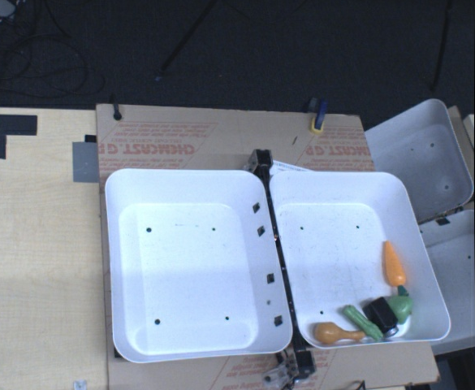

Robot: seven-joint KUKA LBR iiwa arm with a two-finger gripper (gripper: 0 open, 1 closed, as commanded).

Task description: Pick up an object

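Two white bins sit side by side on the desk. In the right bin [334,193], an orange carrot [394,265], green toy [362,322], black block [381,314] and tan gourd [334,333] crowd its near-right corner; the left bin [180,187] offers open floor.

From my remote station I see a light wood-grain bench [34,250] under a brown cardboard sheet [221,140] printed with red lettering. Beyond the far edge lies a dark floor [237,39] with loose cables [26,6]. Lighting is even and diffuse.
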